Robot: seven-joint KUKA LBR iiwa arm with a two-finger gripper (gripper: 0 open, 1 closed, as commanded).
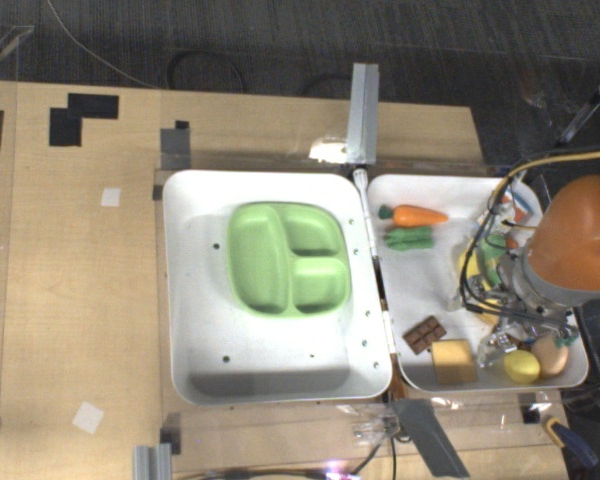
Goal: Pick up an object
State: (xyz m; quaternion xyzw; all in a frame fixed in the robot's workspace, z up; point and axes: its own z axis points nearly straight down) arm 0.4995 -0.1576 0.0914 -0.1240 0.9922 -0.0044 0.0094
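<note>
The claw (pixel 507 343) was seen low in the right bin (pixel 435 193), lower right of frame, beside a yellow ball (pixel 523 366); its state could not be told. A centred descent would be advised.

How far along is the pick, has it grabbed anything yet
Done: nothing looks lifted. The orange carrot, brown chocolate bar and tan block lie in the right white bin. In hand: the hand is low near the yellow lemon. Left: gripping and lifting.

Green divided tray (pixel 285 258) inside the left white bin (pixel 195 358), wooden bench (pixel 60 298), black markers (pixel 80 116) at its far-left edge
</note>
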